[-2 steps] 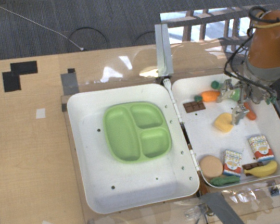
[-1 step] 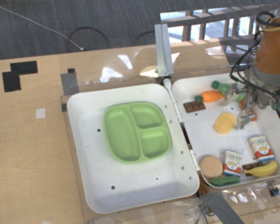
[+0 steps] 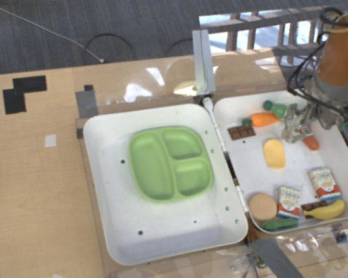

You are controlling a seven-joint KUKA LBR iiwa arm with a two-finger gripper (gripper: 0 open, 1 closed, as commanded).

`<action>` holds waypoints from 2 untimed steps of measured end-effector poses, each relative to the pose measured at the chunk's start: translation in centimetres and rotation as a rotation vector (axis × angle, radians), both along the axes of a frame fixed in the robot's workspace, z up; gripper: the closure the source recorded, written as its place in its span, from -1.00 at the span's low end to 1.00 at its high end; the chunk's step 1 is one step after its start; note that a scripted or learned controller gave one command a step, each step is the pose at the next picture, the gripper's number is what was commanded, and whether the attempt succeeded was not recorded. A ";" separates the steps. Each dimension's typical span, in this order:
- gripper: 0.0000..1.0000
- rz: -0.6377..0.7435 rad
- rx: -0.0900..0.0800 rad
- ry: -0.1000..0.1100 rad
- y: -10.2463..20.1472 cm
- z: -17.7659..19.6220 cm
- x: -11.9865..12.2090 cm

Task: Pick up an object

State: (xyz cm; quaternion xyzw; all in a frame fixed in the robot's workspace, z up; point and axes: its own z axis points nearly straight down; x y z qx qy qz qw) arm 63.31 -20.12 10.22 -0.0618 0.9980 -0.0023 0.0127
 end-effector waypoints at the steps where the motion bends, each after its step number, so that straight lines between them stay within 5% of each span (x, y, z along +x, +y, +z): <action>1: 1.00 0.277 -0.002 0.018 -0.5 3.9 -3.4; 2: 1.00 0.702 -0.007 0.018 -0.3 2.9 -0.5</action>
